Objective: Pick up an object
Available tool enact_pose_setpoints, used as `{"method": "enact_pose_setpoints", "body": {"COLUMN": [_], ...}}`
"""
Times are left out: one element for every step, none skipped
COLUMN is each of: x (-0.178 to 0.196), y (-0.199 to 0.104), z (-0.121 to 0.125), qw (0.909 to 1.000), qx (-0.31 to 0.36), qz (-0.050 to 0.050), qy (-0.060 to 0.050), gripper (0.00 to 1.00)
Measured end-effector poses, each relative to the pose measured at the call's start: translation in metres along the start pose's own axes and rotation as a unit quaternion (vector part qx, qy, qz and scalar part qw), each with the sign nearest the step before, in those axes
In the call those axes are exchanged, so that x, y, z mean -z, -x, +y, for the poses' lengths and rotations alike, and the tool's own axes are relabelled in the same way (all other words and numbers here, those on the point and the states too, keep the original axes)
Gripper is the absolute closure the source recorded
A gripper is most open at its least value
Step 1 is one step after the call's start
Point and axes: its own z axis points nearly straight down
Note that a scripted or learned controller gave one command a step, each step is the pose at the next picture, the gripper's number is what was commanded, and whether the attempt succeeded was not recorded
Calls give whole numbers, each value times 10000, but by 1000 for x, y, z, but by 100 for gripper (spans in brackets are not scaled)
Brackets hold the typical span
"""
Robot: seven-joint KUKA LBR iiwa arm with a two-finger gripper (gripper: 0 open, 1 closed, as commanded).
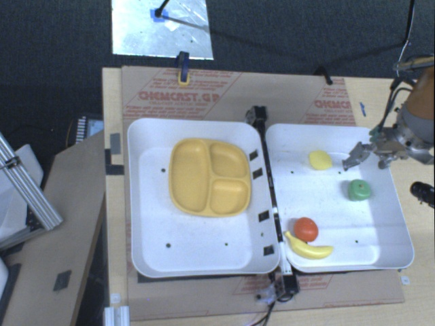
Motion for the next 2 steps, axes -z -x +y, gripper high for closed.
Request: {"method": "enact_pose_setpoints", "body": {"x": [6, -48], "y": [0, -11], "z": [3, 1], "qw": [10000, 10000], "qx": [13, 27], "qz": [-13, -6], "qy": [52, 35], "gripper": [0, 0]}}
